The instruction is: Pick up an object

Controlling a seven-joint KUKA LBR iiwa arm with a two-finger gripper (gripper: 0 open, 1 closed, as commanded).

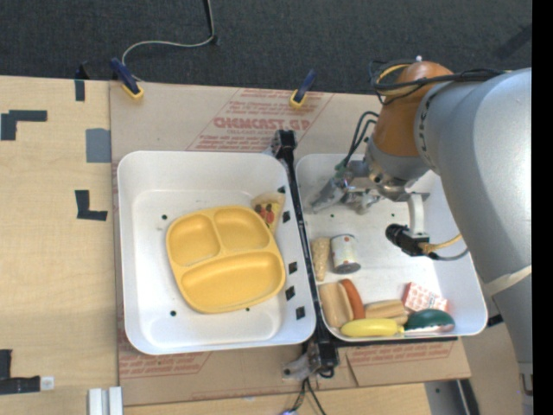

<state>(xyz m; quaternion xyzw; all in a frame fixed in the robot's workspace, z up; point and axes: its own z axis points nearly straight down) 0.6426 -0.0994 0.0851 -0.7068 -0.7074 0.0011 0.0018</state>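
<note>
Gripper (331, 194) is hovering with fingers parted and holding nothing, at upper centre-right of the frame; just below it, a small can (345, 252) is lying in the right bin (449, 258), near the hot dog (342, 301) and banana (371, 327)

1 fixed overhead view, slanted, both bins (130, 232)

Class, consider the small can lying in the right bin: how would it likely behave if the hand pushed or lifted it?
The can appears to lie on its side, so a push would probably roll it. It looks rigid, so it should keep its shape under grip. Its smooth curved wall may slip between fingers.
</note>
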